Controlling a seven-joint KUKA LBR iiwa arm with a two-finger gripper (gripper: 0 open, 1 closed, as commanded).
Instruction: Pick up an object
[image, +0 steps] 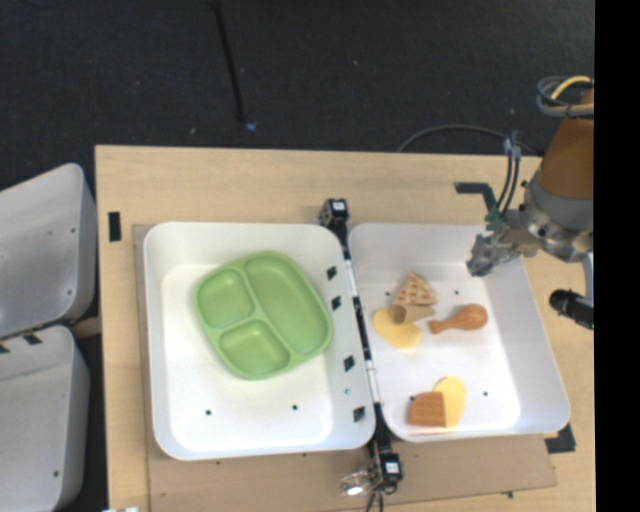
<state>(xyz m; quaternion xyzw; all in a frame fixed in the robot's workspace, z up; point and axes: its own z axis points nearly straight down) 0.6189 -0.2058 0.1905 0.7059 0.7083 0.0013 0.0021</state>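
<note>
Hovering gripper (484, 258) over right bin (520, 400) at one o'clock, finger state impossible to tell, drumstick (462, 319) lying below, green tray (262, 314) in left bin (170, 420).

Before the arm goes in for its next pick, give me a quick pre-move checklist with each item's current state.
1. Targets present in the right bin: ok; a drumstick, a pizza slice and yellow pieces lie there.
2. End effector over the right bin: ok, near its upper right corner.
3. End effector above a target: not ok; it is off to the side of the drumstick.
4. Finger state: cannot tell.
5. Green divided plate out of the way: ok, in the left bin.
</note>
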